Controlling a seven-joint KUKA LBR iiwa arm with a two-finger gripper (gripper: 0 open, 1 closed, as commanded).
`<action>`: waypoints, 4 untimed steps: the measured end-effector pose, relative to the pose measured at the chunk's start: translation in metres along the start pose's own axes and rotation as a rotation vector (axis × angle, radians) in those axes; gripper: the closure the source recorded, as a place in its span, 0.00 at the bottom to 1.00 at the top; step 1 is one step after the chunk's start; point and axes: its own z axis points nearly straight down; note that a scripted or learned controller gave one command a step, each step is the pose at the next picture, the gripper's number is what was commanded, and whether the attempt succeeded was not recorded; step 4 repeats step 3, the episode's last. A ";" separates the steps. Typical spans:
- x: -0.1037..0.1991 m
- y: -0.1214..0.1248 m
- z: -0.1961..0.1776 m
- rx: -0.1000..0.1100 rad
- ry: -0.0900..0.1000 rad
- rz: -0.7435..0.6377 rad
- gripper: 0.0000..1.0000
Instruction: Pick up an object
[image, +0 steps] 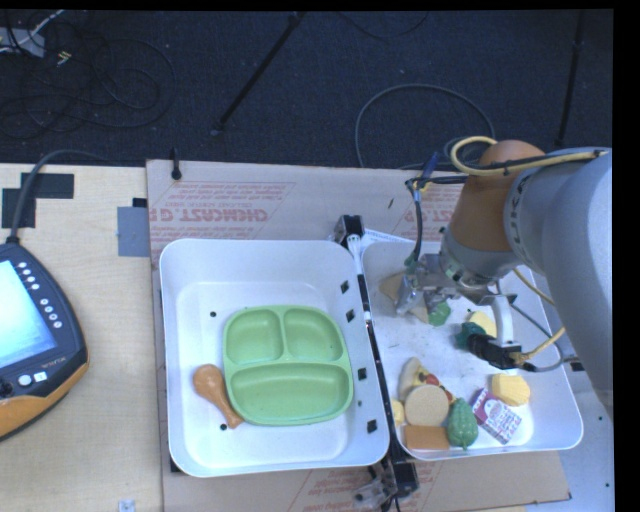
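Jaws state cannot be told: the gripper (425, 298) is hanging low in the right bin (570, 425), its tips blurred beside a small green object (439, 314). Reversed red print on the cardboard sheet (230, 212) over the bench (80, 200) is lying beyond the left bin (180, 350); its letters are unreadable. The left bin is carrying a green divided plate (288, 364) and an orange spoon (216, 392).

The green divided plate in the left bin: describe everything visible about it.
The green divided plate is light green, looks like smooth plastic, and is a rounded rectangle with three compartments: two small ones at the far side and one wide one nearer the camera. It lies flat, right side up, in the left bin. An orange spoon lies against its left edge.
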 end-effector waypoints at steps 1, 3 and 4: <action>0.000 0.000 0.000 0.000 0.000 -0.001 0.00; 0.006 0.017 0.001 0.001 0.000 -0.002 1.00; 0.006 0.017 0.001 0.001 0.000 -0.002 1.00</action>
